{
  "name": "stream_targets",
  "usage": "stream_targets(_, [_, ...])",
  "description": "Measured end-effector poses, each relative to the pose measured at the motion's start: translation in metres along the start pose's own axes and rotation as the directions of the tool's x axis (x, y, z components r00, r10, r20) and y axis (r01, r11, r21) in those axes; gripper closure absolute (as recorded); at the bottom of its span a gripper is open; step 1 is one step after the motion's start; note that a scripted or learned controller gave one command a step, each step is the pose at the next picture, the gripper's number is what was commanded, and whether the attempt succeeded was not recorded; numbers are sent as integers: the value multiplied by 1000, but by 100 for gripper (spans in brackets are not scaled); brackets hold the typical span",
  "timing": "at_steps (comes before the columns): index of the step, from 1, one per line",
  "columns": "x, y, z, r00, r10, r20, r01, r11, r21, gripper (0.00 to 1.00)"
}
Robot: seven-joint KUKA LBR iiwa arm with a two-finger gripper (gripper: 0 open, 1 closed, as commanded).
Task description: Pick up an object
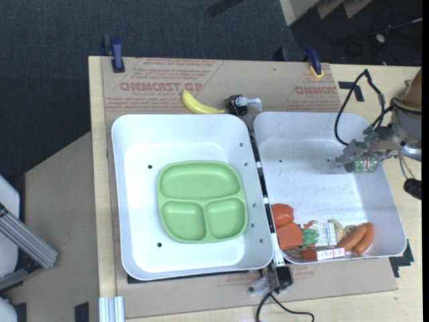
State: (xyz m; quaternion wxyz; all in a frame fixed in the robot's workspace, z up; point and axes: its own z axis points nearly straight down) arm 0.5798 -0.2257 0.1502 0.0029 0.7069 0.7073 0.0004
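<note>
My gripper [356,158] hangs low over the far right part of the right bin [315,180], close to its right wall. A small green and white item [368,164] sits right at the gripper; whether it is gripped is unclear. Along the bin's front wall lie several toy foods: a red pepper [282,214], an orange-red block [289,236], a printed packet [326,234] and an orange sausage [360,238].
The left bin [134,180] holds a green divided plate [201,201]. A yellow banana [200,104] and a small black and white part [240,103] lie on the bench behind the bins. A black cable [352,106] loops above the right bin.
</note>
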Motion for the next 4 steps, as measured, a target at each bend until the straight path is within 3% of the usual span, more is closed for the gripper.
stream_targets(1, [1, -2, -14, 1000, 1, -1, -1, 1000, 0, 100])
stream_targets(2, [63, 27, -33, 1000, -6, -2, 6, 1000, 0, 100])
stream_targets(4, [201, -18, -69, 1000, -6, -8, 6, 1000, 8, 100])
